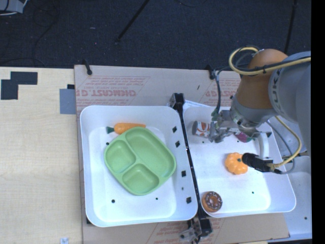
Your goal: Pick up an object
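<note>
Where it hangs low in right bin (264,200), gripper (219,134) beside small can (201,129), opening unclear

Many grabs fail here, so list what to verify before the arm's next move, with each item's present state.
1. Pincer over the right bin: ok.
2. Pincer open for a grab: cannot tell.
3. Target near the pincer: ok, a small can lies just beside it.
4. Anything already held: cannot tell.
5. Other choices in the right bin: ok, an orange pumpkin toy and a donut.
6. Green tray and carrot lie apart in the left bin: ok.
</note>
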`<state>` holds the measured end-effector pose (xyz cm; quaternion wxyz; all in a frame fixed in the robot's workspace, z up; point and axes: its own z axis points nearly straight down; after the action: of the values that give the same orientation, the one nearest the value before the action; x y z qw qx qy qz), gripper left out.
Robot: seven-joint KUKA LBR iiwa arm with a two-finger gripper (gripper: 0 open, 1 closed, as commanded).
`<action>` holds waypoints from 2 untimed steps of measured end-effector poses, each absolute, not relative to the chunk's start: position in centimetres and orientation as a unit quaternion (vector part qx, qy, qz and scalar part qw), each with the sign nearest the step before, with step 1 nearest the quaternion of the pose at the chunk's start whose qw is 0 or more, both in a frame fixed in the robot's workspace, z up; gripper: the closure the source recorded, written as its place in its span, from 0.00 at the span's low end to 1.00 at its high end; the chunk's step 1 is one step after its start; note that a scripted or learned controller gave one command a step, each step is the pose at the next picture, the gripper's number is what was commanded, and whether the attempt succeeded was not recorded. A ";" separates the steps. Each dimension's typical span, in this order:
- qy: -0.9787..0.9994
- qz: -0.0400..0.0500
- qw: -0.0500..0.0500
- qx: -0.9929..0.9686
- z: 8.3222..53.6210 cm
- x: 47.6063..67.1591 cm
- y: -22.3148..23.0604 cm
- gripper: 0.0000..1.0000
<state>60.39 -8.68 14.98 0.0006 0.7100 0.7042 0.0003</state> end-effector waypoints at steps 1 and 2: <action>0.706 0.001 0.001 0.708 20.3 60.4 -8.8 1.00; 0.708 -0.001 -0.002 0.706 19.9 59.4 -3.1 1.00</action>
<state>59.40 -3.08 19.86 -0.0024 0.7060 0.7082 -0.0008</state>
